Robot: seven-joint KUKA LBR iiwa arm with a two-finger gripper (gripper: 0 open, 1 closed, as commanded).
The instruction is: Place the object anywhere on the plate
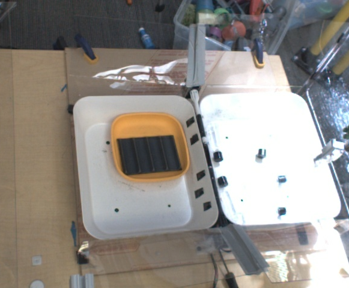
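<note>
Left bin [96,161]: orange plate [150,125], black ribbed object [149,155].
Rounded-square glossy plate; flat rectangular object, four ridged panels, rests on it. Gripper state: cannot tell.

A dark, ribbed rectangular object [148,155] lies flat on the plate [121,126]; the plate is orange, squarish, round-cornered, sitting upright in the left white bin [96,203], toward its back.
</note>
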